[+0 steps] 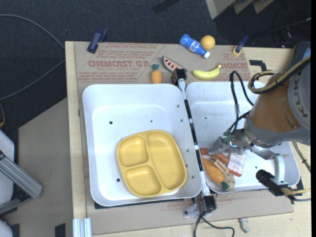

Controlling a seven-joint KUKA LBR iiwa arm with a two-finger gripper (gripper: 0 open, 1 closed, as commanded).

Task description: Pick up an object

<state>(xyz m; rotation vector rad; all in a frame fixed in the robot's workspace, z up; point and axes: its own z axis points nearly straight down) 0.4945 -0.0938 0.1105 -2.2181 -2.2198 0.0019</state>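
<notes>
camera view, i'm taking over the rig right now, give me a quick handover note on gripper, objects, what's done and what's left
Gripper: low in the right bin, at the pile of small objects; whether it is open or shut cannot be read, and no object is visibly held.
Objects: carrot and small carton at the near left of the right bin. Yellow divided plate lies in the left bin. Banana, blue bottle, orange, watermelon slice and small carrot toy sit on the bench behind the bins.
Done: arm lowered to the pile.
Left: confirm a grasp and lift an object.
</notes>
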